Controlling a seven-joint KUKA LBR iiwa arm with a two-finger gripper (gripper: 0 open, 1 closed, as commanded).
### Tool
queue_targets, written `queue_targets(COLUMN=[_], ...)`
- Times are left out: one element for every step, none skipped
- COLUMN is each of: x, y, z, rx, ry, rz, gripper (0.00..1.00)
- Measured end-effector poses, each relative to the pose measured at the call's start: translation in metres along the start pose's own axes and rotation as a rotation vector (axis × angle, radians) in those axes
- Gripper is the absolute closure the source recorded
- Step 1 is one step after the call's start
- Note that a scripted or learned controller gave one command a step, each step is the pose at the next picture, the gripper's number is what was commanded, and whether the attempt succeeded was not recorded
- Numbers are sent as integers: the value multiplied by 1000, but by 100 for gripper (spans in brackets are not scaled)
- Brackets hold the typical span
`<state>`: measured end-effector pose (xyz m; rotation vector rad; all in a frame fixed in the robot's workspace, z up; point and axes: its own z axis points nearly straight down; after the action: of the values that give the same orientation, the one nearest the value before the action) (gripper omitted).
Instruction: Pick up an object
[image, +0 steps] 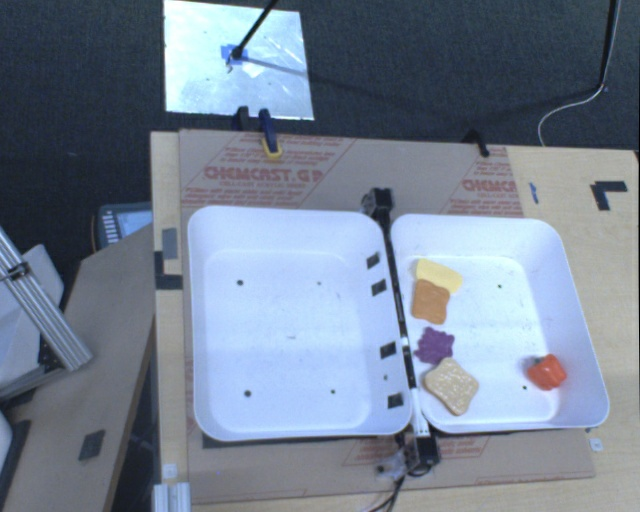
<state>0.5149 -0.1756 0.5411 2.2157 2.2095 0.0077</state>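
Nearest me, at the front of the right bin (592, 405), lies a tan toast-shaped piece (452, 386). Well apart from it, by the bin's right wall, is a red-orange piece (546, 372). Just behind the toast sits a purple piece (434, 344). Behind that is an orange-brown slab (430, 300), which touches or slightly overlaps a yellow slab (439, 274) at its far edge.

That makes five pieces, one of each kind, and any of them would do for the pick. Four are bunched along the bin's left wall. I judge the red one the easiest target, as it stands alone. The two touching slabs could shift together.

The left bin (290, 310) shares that middle wall. Four small dark clips (387, 350) sit along the seam, I take it to keep the two bins from sliding apart. The shallow walls look meant to keep loose pieces within reach.

Both bins rest on a printed brown sheet (330, 172) covering the bench (610, 170), and a blue and yellow clamp (268, 135) pins the sheet's far edge. Beyond that, one silvery panel (238, 60) lies on the dark floor.

How the fingers stand I cannot tell from here.
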Motion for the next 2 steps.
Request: queue_targets(x=[-33,-31], y=[-30,-28], z=[6,-6], rx=[10,4], ry=[4,1], rz=[0,-10], gripper=[0,100])
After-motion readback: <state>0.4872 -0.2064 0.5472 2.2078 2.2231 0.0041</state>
